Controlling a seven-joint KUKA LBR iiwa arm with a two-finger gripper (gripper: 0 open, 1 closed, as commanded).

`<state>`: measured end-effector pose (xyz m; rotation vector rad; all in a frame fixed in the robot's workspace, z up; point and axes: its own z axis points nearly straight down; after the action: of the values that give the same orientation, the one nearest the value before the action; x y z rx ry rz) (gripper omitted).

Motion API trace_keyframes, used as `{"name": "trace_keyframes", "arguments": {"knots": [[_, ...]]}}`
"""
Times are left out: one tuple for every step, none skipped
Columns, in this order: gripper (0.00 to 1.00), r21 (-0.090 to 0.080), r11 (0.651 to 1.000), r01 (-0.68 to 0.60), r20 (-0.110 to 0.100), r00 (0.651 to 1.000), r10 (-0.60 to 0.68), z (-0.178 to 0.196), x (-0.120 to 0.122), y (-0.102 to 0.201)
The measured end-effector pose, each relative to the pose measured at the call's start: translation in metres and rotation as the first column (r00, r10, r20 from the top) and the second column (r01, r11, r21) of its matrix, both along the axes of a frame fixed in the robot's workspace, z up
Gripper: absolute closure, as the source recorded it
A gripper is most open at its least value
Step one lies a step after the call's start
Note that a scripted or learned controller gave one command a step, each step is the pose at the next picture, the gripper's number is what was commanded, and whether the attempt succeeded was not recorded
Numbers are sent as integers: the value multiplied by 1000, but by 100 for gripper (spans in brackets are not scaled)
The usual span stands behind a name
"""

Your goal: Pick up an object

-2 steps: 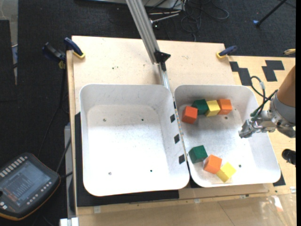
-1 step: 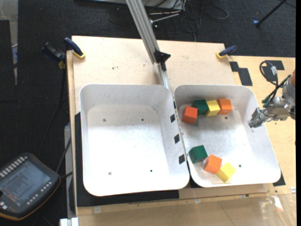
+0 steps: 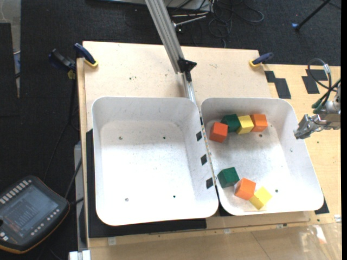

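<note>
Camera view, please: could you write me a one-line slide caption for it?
End effector at the right bin's right rim; seven coloured cubes lie inside in two clusters, beside the left bin.

Bright even overhead light; white bins (image 3: pixel 146 161) slightly washed out; soft faint shadows; mild blur.

Seven blocks (image 3: pixel 238 124) in right bin (image 3: pixel 303 161); left bin (image 3: pixel 108 199) beside it.

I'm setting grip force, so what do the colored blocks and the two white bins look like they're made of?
Blocks: probably painted wood or hard plastic, given crisp cube edges and flat matte color. Bins: likely thin molded plastic, smooth white with rounded rims and corners, speckled with dirt.
</note>
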<state>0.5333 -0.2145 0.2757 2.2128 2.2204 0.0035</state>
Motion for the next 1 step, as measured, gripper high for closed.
{"name": "trace_keyframes", "arguments": {"knots": [[100,5,1000,-5,-6,1000,5,-7,7,59]]}}
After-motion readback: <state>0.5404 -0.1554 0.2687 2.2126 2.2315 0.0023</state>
